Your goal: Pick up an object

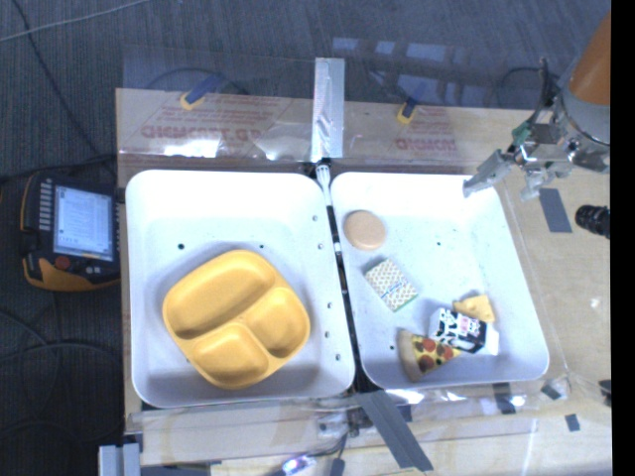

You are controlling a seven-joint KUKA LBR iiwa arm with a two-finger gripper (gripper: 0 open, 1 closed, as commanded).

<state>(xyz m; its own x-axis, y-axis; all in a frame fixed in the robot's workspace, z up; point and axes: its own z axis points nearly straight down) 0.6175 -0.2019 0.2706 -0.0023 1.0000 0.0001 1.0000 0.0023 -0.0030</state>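
overhead slanted view of the bench with two shallow white bins side by side. the left bin (149,266) holds a yellow divided plate (236,317) with three compartments, lying flat near the bin's middle and turned at an angle to the walls. the right bin (516,266) holds four small objects: a round tan disc (364,229) near its upper left, close to the wall shared with the other bin; a small patterned packet (390,284) just below and to the right of the disc; a black-and-white carton with a yellow corner (464,327) toward the lower right; and a pizza-slice toy (423,353) touching the carton's lower left side. the arm enters at the upper right, its orange band (605,62) at the frame edge. the gripper (526,162) hangs over the upper right rim of the right bin, well apart from all four objects; nothing sits between its fingers, and whether they are spread or pressed together cannot be told. a handheld control pendant (74,228) with a lit screen lies on the floor left of the bench.
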